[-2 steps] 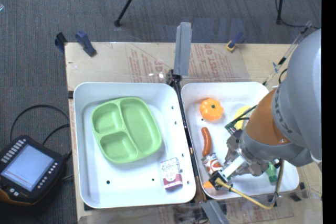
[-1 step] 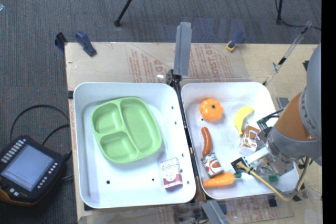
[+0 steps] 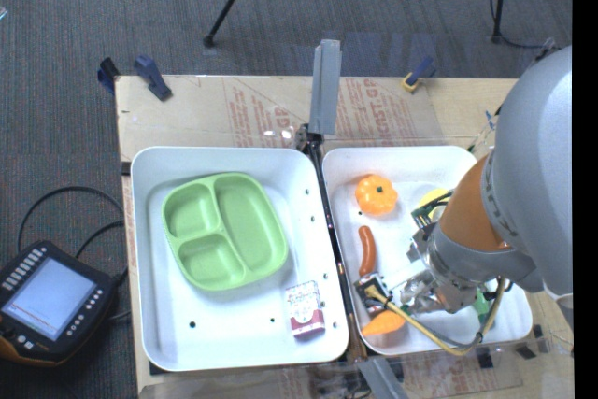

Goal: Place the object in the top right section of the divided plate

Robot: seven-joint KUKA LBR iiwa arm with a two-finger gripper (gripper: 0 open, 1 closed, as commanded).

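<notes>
A green divided plate (image 3: 224, 230) with three sections lies in the left bin (image 3: 149, 294). My gripper (image 3: 416, 294) is low in the front of the right bin (image 3: 411, 159), under the grey and orange wrist. An orange wedge-shaped object (image 3: 383, 325) lies just left of and below the gripper, by the bin's front wall. Whether the gripper touches it is hidden. An orange pumpkin (image 3: 376, 193) and a reddish-brown sausage (image 3: 366, 249) lie further back in the same bin.
A small red and white box (image 3: 305, 310) sits in the left bin, front right of the plate. A yellow object (image 3: 432, 200) and a green one (image 3: 482, 304) peek out from beside the arm. A grey post (image 3: 325, 98) stands behind the bins.
</notes>
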